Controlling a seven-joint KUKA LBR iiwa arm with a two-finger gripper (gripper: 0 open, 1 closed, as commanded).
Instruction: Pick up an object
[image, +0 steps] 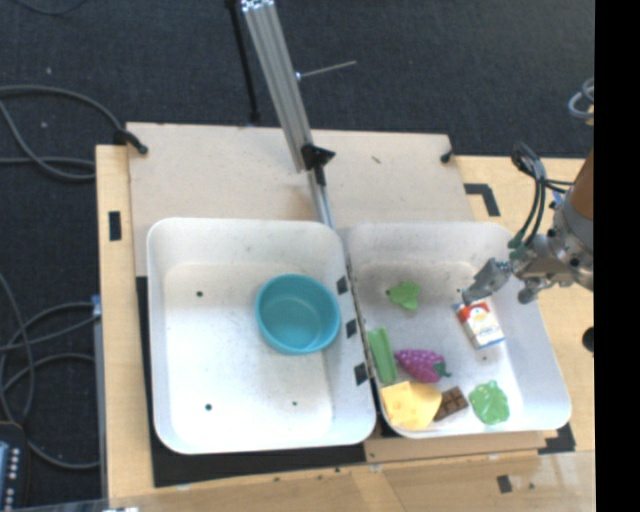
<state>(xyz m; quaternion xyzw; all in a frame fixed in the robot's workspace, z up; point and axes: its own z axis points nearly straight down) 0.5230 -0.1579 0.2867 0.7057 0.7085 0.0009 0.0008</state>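
Observation:
My gripper hangs over the right side of the right bin, its two fingers spread open with nothing between them. Just below it lies a small red and white carton. Further into the bin sit a green leafy piece, purple grapes, a green stick, a yellow cheese wedge, a brown chocolate piece and a light green vegetable.
The left bin holds a blue bowl. A slanted metal pole rises from the back, ending near the wall between the bins. Cables lie on the dark floor at left.

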